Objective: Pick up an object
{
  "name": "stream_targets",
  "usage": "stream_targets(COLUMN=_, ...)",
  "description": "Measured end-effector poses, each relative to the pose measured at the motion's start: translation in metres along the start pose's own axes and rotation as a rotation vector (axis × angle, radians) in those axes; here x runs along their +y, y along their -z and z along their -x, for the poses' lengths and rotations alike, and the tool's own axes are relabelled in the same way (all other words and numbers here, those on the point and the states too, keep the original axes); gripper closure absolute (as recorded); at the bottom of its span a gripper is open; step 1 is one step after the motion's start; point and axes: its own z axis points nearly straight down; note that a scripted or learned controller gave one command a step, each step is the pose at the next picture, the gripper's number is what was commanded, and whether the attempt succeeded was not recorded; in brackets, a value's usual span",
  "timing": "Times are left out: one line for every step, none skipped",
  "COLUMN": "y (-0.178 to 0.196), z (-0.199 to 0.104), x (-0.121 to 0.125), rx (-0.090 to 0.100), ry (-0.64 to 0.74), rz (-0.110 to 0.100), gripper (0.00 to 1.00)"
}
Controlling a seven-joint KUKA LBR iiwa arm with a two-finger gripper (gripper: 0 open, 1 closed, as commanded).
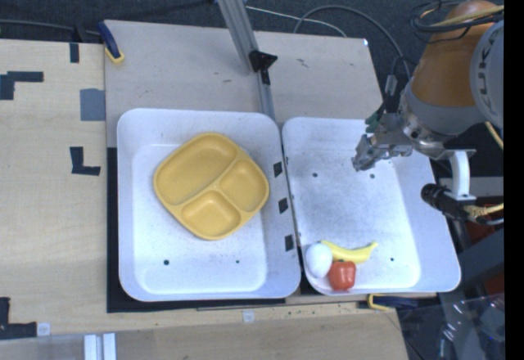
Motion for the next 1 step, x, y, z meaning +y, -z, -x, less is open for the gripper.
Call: stream_targets(y=-0.0045, z=-0.0429, x=-0.0057, rx=0.002, ry=0.003, rz=-0.005, gripper=1.00)
